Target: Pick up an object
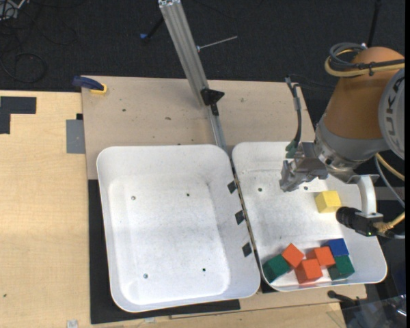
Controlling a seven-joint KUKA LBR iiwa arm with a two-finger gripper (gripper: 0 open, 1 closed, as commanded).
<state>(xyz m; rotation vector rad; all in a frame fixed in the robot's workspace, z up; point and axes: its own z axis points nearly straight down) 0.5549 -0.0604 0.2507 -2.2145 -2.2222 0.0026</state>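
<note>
The grey arm with the orange band is reaching in from the right, and its tool (292,178) is hanging over the far part of the right bin (273,162), above bare white floor; whether the tool is open or closed I cannot tell, and nothing is showing in its grip. A yellow block (327,200) is lying just to the right of the tool, apart from it. At the near edge of this bin, a group of blocks is sitting close together: a green block (276,266) on the left, three orange blocks (292,255) (309,270) (324,255), a blue block (338,247) and a dark green block (342,268) on the right. The left bin (123,162) is standing beside it on the table (150,111), where a metal rail (188,50) is leaning at the far side
</note>
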